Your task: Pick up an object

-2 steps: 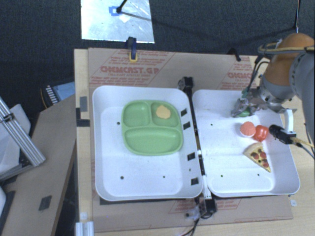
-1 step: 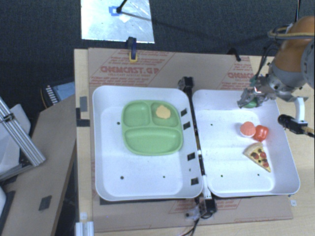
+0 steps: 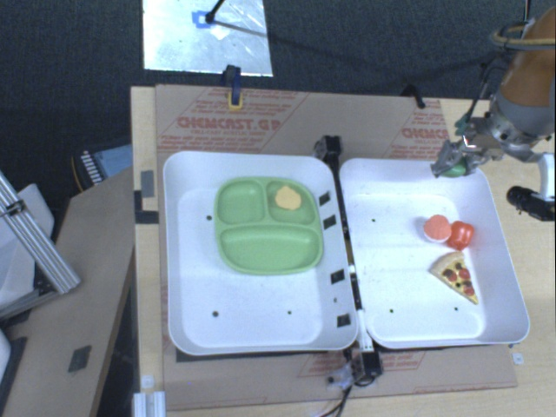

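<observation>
Left bin [image 3: 187,259]: shallow white moulded plastic with rounded corners and a smooth, faintly glossy floor dotted with small dark holes.
Green tray [image 3: 261,252]: matte plastic, rounded rectangle split into three compartments, lying flat in the middle of the left bin.
Yellow piece [image 3: 288,199]: small, lumpy, rounded; it sits in the tray's upper right compartment.
Right bin [image 3: 400,268]: same white plastic shell, joined to the left bin along a strip of black clips.
Round pink piece [image 3: 437,228]: smooth and disc-like, on the right bin's floor, touching the red piece beside it.
Red piece [image 3: 461,234]: shiny, rounded, just right of the pink one.
Pizza slice [image 3: 457,276]: flat toy wedge, tan crust with red and dark spots, near the bin's right wall, just below the pink and red pair.
Table [image 3: 261,120]: covered by brown cardboard with red printed lettering.
End effector [image 3: 453,165]: grey metal, hanging over the right bin's far right corner; a small green object [image 3: 453,171] shows at its tips, but whether the tips are closed on it, or how far apart they stand, cannot be told.
Arm [image 3: 526,102]: grey wrist with an orange band above.
</observation>
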Controlling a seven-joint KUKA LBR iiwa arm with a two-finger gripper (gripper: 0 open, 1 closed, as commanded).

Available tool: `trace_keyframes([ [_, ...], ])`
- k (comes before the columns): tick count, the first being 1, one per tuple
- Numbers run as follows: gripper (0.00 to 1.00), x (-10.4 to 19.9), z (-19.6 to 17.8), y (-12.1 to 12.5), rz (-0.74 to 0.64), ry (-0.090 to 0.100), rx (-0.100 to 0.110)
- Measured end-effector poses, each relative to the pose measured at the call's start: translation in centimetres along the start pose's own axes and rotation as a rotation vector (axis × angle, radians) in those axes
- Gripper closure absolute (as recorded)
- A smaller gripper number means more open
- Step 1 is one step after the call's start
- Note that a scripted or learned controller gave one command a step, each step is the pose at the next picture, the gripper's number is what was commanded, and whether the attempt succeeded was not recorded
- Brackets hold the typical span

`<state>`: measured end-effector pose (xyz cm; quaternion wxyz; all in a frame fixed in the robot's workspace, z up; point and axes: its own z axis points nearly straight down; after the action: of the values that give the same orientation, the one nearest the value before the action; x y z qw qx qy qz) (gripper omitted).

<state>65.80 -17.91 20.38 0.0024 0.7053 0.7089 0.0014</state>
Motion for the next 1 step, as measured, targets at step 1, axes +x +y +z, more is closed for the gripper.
trace_keyframes([
  [1, 1.00, -0.01, -2.67, 0.13, 0.000, 0.000, 0.001],
])
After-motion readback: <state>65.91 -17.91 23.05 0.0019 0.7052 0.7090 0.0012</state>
